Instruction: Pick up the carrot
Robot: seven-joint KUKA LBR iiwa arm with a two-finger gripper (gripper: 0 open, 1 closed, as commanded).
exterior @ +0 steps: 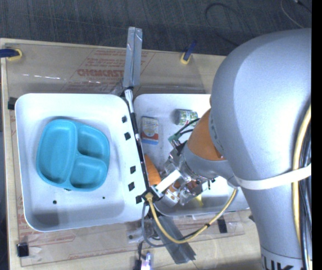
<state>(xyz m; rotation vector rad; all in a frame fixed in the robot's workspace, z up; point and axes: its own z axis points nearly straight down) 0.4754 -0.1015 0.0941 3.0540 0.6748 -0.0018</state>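
gripper (175, 187) low by the carrot (152, 172) in the right bin (161, 103); can't tell its state. i'd centre on the carrot before closing.

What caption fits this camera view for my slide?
Arm's gripper low in the right bin beside the orange carrot; blue divided plate in the left bin.

The big grey arm (262, 128) covers most of the right bin (161, 103), and its bulk runs off the top and bottom edges. The carrot (152, 172) peeks out as an orange sliver beside the gripper (172, 187), the rest hidden. A small can (185, 116) and a carton (149, 129) are too blurred to read.
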